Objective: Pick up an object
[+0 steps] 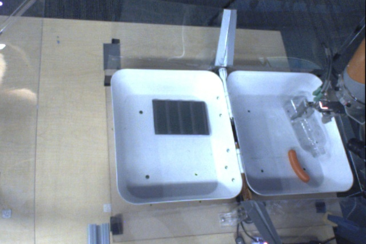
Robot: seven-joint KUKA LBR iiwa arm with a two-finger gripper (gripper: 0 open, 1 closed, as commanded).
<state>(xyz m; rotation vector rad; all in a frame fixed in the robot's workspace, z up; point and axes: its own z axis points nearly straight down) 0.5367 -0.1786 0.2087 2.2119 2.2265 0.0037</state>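
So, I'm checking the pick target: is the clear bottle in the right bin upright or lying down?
Lying down. The clear bottle stretches lengthwise across the right bin floor, above the orange sausage.

The left bin [171, 134] offers broad open floor around 1 flat dark ridged pad [180, 117] at its middle. In the right bin [257, 123], the left half lies open, while a clear plastic bottle [306, 128] and an orange sausage-shaped piece [298, 166] (well apart from the divider) crowd the right side, where the arm [351, 86] reaches in over the rim.
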